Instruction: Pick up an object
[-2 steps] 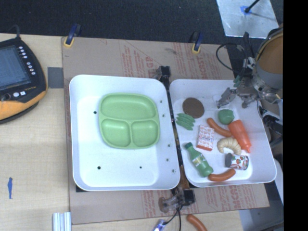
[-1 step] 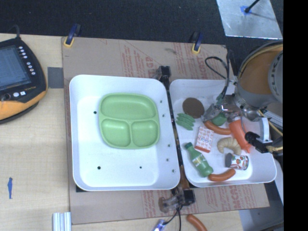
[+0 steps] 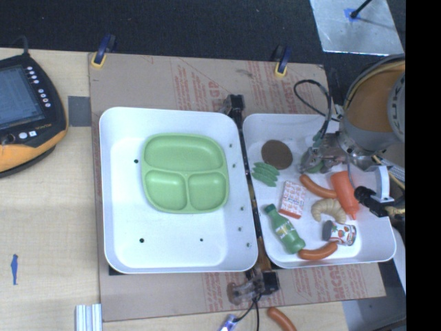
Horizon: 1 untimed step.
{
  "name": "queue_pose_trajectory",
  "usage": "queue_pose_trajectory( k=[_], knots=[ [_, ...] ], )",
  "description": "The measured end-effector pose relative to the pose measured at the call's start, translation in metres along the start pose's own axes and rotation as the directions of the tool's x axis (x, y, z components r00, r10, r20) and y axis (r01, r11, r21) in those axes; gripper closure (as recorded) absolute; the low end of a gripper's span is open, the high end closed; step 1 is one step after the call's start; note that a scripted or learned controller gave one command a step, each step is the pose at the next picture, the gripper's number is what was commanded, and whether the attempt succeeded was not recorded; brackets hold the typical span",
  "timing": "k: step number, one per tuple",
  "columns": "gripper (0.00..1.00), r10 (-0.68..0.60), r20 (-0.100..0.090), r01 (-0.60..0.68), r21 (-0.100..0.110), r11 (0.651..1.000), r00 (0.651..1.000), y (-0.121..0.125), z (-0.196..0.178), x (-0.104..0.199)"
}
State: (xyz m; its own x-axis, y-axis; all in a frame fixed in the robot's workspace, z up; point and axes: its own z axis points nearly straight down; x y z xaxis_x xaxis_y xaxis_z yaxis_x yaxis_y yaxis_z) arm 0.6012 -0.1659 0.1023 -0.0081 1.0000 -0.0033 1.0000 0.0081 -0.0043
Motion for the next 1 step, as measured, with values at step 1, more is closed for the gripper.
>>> queue_pose_trajectory(
  k=[1],
  knots=[
    [1.0, 0.004, -0.004, -0.004, -0.002, 1.0, 1.0, 0.0337, -0.0651, 0.058]
  ],
)
